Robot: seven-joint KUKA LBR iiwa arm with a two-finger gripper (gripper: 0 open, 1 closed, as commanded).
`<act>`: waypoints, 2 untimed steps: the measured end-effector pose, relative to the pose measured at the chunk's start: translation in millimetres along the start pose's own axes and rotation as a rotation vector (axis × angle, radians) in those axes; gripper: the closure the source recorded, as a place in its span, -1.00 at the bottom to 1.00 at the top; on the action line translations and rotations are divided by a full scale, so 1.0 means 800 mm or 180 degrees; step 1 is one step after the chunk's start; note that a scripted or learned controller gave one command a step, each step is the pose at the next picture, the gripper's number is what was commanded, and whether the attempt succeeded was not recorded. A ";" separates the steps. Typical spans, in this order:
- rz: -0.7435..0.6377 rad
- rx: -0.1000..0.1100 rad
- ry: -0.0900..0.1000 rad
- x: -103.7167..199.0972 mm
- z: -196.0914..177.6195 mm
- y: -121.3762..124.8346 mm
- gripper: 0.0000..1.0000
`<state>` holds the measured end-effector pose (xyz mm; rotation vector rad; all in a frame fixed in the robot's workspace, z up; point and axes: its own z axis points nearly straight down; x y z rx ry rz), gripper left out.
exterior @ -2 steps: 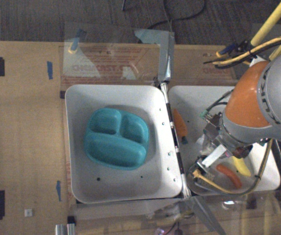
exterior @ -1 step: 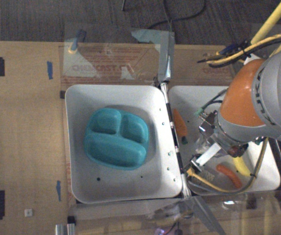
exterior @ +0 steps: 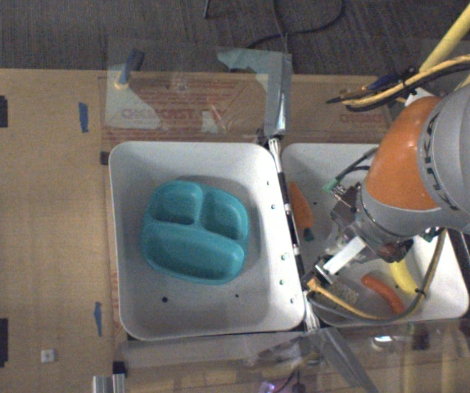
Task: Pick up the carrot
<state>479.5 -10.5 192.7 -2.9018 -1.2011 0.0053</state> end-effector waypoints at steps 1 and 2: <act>0.0020 0.0010 -0.0006 -0.012 0.010 0.011 1.00; -0.0102 0.0002 -0.0002 0.002 0.005 -0.002 1.00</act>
